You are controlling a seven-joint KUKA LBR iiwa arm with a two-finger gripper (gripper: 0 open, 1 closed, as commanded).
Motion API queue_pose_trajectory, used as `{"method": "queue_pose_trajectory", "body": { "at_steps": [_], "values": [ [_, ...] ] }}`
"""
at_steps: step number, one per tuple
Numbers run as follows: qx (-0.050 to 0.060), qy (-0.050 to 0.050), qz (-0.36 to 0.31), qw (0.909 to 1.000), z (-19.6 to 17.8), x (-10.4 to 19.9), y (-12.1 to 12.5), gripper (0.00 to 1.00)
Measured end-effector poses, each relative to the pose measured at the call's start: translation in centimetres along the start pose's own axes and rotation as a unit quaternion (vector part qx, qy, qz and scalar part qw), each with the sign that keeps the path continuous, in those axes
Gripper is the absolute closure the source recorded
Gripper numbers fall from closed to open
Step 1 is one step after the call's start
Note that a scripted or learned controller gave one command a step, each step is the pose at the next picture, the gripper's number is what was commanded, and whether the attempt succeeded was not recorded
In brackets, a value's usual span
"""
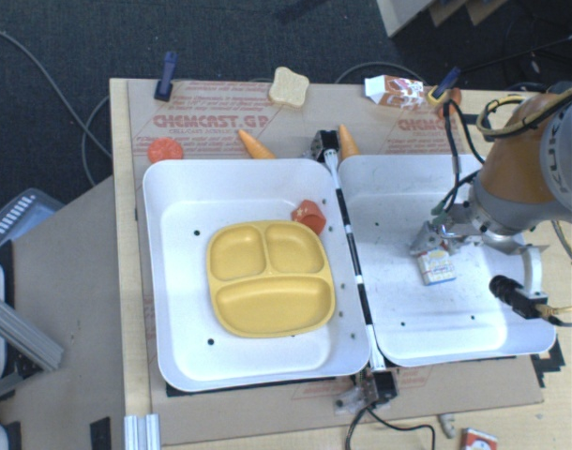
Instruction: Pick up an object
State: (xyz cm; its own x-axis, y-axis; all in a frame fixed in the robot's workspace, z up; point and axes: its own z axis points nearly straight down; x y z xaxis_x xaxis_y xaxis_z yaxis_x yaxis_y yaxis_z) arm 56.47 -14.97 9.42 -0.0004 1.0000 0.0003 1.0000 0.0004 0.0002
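Grey arm w/ orange band (516,162) comes in from the right, bent down over the right shallow white bin (398,336); the two-finger gripper (439,242) is low, pointing at the bin floor. Just below the tips, touching or nearly, lies a small white rectangular packet w/ blue print (437,267), a bit tilted. Far left of the gripper, in the left white bin (164,251), sit a yellow divided plastic tray (269,278) & a small red-orange piece (310,217). Grip state: cannot tell, the wrist hides the tips.

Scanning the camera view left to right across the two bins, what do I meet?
Left bin → yellow divided plate → small red object → right bin → small box under the gripper.
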Motion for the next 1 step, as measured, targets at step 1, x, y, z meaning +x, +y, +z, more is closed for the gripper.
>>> {"method": "queue_pose_trajectory", "body": {
  "at_steps": [1],
  "values": [
    [0.000, 0.000, 0.000, 1.0000, -9.04, 10.46, 0.12, 1.00]
  ]
}}
